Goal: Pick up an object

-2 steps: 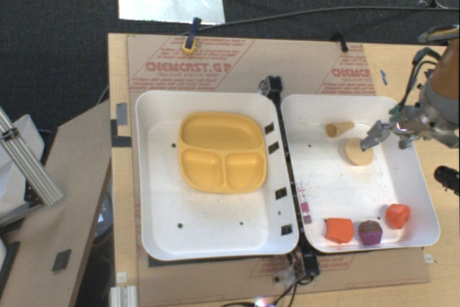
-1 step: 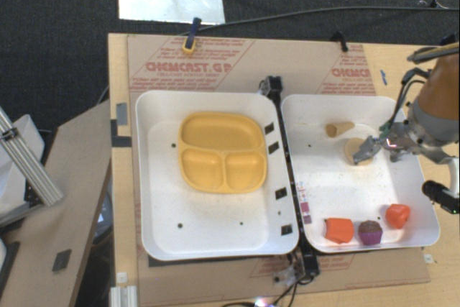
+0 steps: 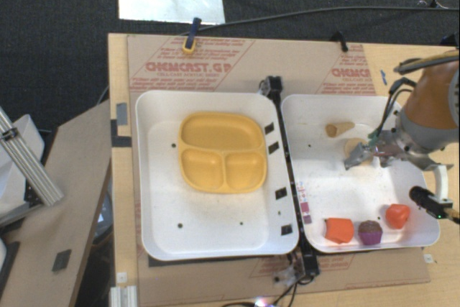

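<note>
Approach step, by the look of it — gripper [image 3: 361, 154] low in the right bin [image 3: 316, 176], just beside a pale tan piece [image 3: 353, 147] near the bin's upper middle. Fingers too blurred to say whether open or closed; nothing visibly held. Next move likely calls for centring over the piece, closing, lifting straight. Piece small, beige, rounded, partly hidden by the gripper — a similar cone [image 3: 339, 129] lies just above it.

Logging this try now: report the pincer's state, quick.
Pincer: low over the right bin, beside a small tan piece; open or shut cannot be told, and no object is seen held.
</note>
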Robot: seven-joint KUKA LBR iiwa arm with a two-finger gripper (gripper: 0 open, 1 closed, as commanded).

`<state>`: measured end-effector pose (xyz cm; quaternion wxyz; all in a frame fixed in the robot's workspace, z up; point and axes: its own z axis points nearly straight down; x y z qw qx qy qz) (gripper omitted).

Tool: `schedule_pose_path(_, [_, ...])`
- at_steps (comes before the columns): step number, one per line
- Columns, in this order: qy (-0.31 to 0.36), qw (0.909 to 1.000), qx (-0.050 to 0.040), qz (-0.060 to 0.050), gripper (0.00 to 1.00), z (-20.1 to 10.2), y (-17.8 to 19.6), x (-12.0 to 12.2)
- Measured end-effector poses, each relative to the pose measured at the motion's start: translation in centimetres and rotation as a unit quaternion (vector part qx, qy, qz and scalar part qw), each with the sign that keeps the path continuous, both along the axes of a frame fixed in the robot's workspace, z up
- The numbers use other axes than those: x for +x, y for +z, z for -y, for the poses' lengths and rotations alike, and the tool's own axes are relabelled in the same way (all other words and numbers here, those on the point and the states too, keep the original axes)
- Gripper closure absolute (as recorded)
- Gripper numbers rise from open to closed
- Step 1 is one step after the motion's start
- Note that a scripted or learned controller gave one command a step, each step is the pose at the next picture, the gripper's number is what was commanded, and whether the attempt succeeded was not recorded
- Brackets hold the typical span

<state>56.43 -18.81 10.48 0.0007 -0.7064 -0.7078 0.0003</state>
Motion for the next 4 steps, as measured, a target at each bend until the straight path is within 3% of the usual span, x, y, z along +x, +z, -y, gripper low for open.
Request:
schedule_pose_path(1, [0.0,1.0,-0.0005,0.001,0.0,0.0,-2.1,0.1])
schedule_pose_path(2, [0.0,1.0,-0.0007,0.003,1.0,0.0,-0.9,0.2])
schedule_pose_path(3, [0.001,1.0,-0.0011,0.003,1.0,0.1,4.0,1.3])
schedule_pose_path(4, [0.001,1.0,-0.0013,0.004,1.0,-0.2,10.2,0.7])
